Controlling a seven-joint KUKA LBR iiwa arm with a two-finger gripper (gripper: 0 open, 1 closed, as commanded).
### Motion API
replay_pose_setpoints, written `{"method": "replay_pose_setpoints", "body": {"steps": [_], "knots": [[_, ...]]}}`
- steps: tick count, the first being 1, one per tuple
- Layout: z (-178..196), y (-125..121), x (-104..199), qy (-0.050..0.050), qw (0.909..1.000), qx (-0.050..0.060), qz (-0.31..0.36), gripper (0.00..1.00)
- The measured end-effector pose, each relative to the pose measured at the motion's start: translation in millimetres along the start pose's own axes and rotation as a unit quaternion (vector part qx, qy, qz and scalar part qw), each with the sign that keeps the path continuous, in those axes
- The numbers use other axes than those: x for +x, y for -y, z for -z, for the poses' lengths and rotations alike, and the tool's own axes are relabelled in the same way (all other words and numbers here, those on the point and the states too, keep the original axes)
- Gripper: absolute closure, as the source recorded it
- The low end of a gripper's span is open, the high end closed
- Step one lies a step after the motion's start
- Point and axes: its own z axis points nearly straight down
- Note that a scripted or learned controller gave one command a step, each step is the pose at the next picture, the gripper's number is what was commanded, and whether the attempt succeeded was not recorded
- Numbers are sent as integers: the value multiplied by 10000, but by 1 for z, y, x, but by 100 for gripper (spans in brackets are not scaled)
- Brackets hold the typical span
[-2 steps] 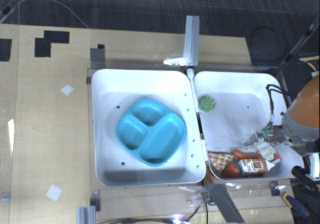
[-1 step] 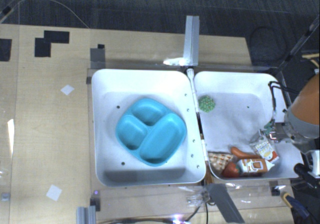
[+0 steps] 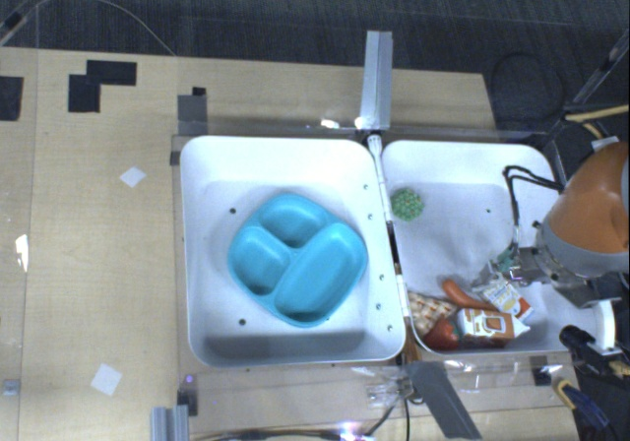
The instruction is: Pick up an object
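Packet, label writing unreadable, right bin, beside carrot

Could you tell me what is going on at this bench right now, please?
A robot arm reaches in from the right over the right bin, its gripper low above a small pile of objects in that bin's near corner. A green ball lies apart near the divider. The left bin holds a blue divided tray. Nothing visibly sits in the gripper yet.
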Motion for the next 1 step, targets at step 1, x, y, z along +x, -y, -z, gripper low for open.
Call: {"method": "replay_pose_setpoints", "body": {"steps": [1], "knots": [[155,-21,60,-41,9989,37,472,100]]}}
